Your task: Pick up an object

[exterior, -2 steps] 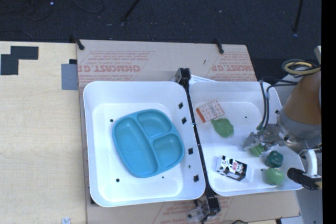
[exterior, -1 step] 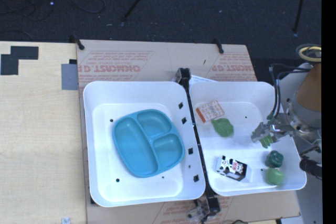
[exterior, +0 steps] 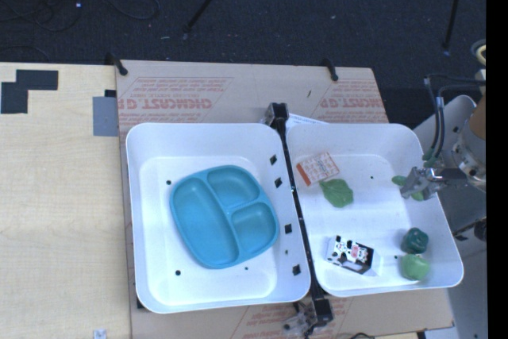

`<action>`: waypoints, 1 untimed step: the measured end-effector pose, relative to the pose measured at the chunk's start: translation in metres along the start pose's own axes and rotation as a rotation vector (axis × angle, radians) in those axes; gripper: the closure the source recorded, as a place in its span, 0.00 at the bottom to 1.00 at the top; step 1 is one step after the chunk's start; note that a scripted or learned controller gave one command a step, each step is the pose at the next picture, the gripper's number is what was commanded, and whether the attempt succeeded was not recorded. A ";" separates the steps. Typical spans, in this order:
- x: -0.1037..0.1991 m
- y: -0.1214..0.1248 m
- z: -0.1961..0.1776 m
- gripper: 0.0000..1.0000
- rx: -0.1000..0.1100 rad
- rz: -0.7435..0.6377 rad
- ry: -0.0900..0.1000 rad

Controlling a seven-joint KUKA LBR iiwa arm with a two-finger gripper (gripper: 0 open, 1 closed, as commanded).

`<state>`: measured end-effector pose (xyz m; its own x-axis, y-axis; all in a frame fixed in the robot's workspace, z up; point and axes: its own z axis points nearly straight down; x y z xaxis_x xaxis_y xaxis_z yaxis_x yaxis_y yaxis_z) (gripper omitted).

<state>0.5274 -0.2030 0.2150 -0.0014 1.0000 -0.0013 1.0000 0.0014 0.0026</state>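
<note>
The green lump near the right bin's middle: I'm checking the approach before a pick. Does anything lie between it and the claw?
Nothing visible does. The claw hangs at the right bin's right edge, and bare white floor runs from there to the green lump. The red-and-white packet lies on the lump's far side, upper left.

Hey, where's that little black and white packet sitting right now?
In the camera view, the black and white packet lies in the right bin, near its front edge, left of the dark green object and the light green object.

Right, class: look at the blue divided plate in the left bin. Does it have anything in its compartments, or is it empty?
Empty. All three compartments of the blue divided plate show bare blue surface, with nothing lying in them.
</note>
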 end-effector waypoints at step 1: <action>-0.001 0.001 -0.046 1.00 0.000 0.000 0.000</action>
<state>0.5282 -0.2038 0.2610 -0.0017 1.0000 -0.0011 1.0000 0.0017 0.0028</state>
